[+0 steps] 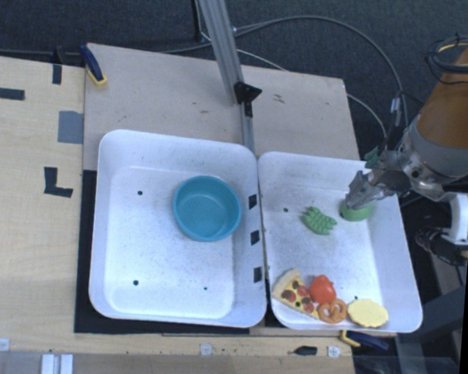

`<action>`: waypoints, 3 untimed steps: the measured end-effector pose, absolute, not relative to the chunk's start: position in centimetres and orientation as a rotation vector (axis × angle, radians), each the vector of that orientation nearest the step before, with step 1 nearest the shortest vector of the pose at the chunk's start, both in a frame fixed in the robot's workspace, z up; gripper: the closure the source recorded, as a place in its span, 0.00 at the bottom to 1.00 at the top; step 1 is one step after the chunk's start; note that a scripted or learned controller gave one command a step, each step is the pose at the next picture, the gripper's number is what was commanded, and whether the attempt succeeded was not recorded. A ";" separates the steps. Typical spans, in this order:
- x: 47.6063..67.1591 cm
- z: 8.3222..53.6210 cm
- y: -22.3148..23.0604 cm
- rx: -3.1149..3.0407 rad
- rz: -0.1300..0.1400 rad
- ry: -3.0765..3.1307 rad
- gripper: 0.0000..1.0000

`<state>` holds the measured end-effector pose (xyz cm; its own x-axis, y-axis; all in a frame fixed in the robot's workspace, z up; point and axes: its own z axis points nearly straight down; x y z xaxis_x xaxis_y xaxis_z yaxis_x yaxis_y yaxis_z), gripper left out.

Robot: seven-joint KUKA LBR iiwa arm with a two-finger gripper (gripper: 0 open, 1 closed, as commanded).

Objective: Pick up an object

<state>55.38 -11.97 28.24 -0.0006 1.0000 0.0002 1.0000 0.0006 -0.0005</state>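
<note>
My gripper (pixel 362 193) hangs over the far right part of the right bin (pixel 390 261), at the end of the grey arm with the orange band. Right under its tip sits a small round green object (pixel 355 211), touching or nearly touching it; I cannot tell whether it is gripped. A green leafy toy (pixel 319 221) lies just left of that. Along the right bin's near edge lie a pizza slice (pixel 295 293), a red tomato-like piece (pixel 323 288), a pretzel (pixel 333 311) and a yellow piece (pixel 367 313).
A blue bowl (pixel 207 208) stands upright in the middle of the left bin (pixel 120 278). A slanted metal pole (pixel 222 39) comes down to the divide between the bins. Cables run behind the right bin.
</note>
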 end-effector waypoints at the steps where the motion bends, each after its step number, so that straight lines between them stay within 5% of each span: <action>1: 55.4 28.2 -12.0 -2.220 0.000 -2.222 0.00; 3: 55.4 17.0 -13.0 -2.219 0.006 -2.218 0.00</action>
<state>55.42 -13.01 17.05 0.0004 1.0000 0.0006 1.0000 -0.0004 -0.0058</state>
